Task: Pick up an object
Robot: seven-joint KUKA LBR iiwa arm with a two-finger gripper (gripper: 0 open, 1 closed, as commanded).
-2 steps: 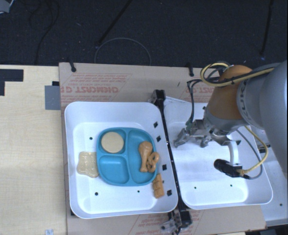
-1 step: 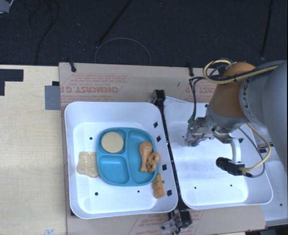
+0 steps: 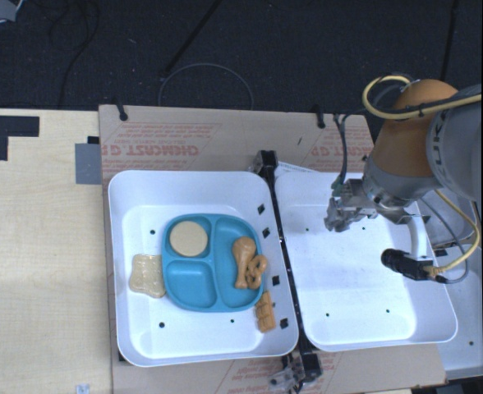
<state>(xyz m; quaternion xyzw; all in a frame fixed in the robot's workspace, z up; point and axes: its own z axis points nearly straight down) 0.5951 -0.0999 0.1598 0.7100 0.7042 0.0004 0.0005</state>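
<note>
Hovering over the right bin (image 3: 439, 318), the hand (image 3: 338, 218) hangs near that bin's upper-left corner, just right of the black divider (image 3: 276, 245) where the two bins meet. The grey arm (image 3: 463, 150) with its orange band (image 3: 410, 134) comes in from the right. From this slant I cannot tell how far apart the hand's two tips stand, and nothing shows between them.

All the objects lie across the divider, in the left bin (image 3: 126, 212). A blue divided plate (image 3: 200, 290) sits in the middle of that bin. In its upper-left compartment rests a round tan disc (image 3: 187, 238), like a flat biscuit. In its long right compartment lies a tan knobbly piece (image 3: 248, 263), reaching toward the plate's right rim; this is the piece nearest the hand, down and to the left of it, yet well apart. A pale, bread-like slab (image 3: 147, 275) lies on the bin floor, touching the plate's left edge. A small brown chunk (image 3: 265, 312) sits just off the plate's lower-right corner, close to the divider.

Both bins stand on a cardboard sheet (image 3: 192, 142) laid over the pale wooden worktop (image 3: 36, 261).
</note>
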